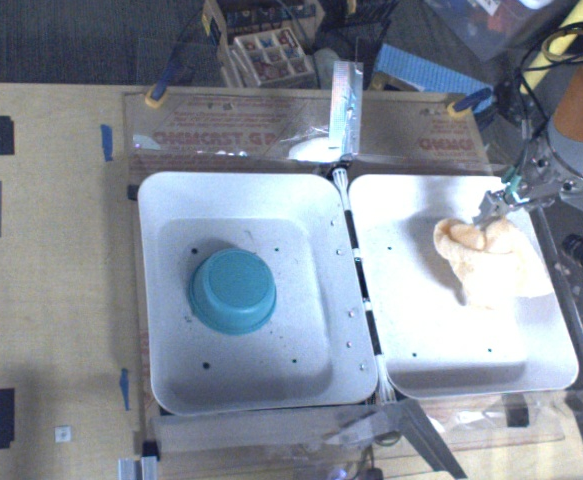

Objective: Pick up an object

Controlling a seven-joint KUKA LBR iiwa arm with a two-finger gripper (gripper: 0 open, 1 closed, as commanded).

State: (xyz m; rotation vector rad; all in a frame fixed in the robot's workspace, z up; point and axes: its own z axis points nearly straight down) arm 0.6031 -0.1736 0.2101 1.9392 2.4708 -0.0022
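A pale peach, soft-looking lumpy object (476, 256) lies in the right bin (421, 348), toward its far right side. My gripper (495, 211) reaches in from the right and sits low over the object's upper right edge, at or very near its surface. Whether it touches the object is unclear. An upside-down teal bowl (233, 289) rests in the middle of the left bin (171, 208), well away from the gripper.
The arm's wrist and cables (561, 158) hang over the right bin's far right corner. A raised divider (356, 268) separates the two bins. Cardboard and a clear upright strip (345, 108) stand behind the bins, and wooden bench (41, 298) lies to the left.
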